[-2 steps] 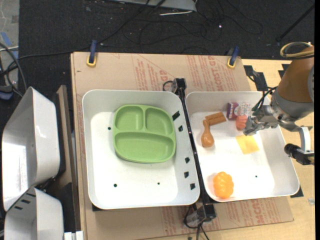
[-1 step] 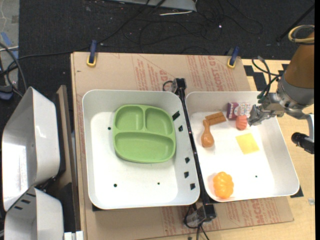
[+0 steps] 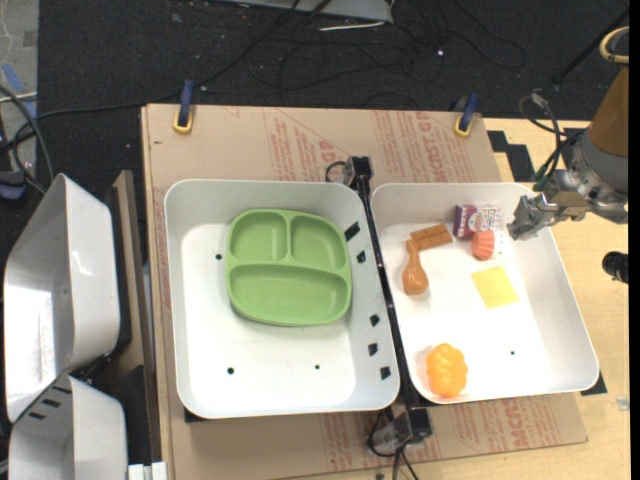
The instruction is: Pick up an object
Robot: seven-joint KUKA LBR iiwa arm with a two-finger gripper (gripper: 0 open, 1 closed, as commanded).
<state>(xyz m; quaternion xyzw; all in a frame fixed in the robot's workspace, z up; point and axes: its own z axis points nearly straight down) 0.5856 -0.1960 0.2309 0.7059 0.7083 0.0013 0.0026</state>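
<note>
The right bin (image 3: 560,298) holds several small objects: an orange fruit-like ball (image 3: 446,368) near the front, a flat yellow square (image 3: 494,287), a brown spoon-shaped piece (image 3: 414,272), a tan block (image 3: 430,236), a purple and white packet (image 3: 472,218) and a pink-red item (image 3: 484,245). My gripper (image 3: 526,218) hangs over the bin's far right rim, just right of the packet and the pink-red item. Nothing shows between its fingers.
The left bin (image 3: 190,298) carries a green divided plate (image 3: 289,267). Both bins rest on a cardboard sheet (image 3: 290,138) held by yellow clamps (image 3: 183,118). White tubs (image 3: 55,278) stand at the far left. Cables cross the dark floor behind.
</note>
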